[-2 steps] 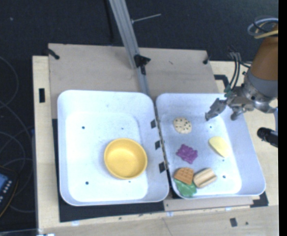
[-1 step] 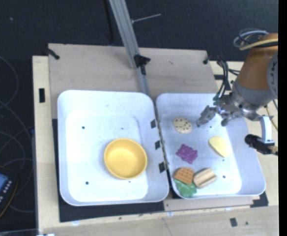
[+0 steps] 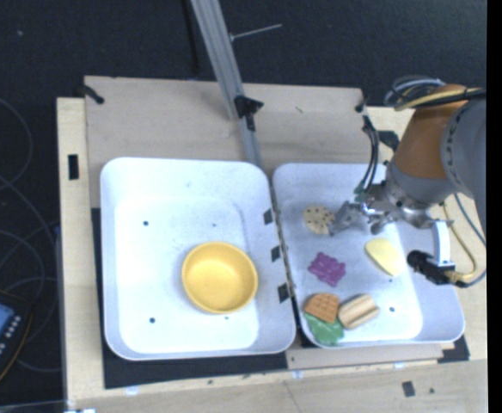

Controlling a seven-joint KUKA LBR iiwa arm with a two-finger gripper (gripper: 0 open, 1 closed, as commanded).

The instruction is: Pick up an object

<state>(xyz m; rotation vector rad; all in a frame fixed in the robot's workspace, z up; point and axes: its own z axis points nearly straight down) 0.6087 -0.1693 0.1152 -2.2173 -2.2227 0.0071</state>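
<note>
The hand (image 3: 360, 215) hangs low in the right bin (image 3: 431, 321), just beside a speckled cookie (image 3: 318, 219); whether it is apart or together cannot be told. The cookie lies flat near the bin's left wall, small, round, tan with dark spots. It looks light and stiff, best pinched across its edges.
</note>
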